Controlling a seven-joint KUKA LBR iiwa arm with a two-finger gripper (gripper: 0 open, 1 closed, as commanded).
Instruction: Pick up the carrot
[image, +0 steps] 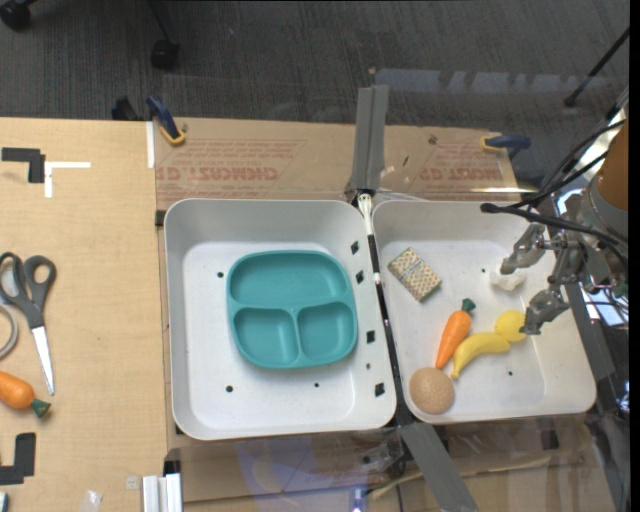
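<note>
Pincer (534, 288) open, holding nothing, above right bin (560, 400); carrot (453, 337) beside banana (486, 342), well left of it.

Even bright overhead light, soft shadows, slightly soft focus

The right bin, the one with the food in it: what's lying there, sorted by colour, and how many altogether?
Orange: 1, the carrot
Yellow: 1, the banana
Tan or beige: 2, the egg-shaped ball and the patterned block
White: 1, a small lump by the end effector
Total: 5 things in the right bin
</note>
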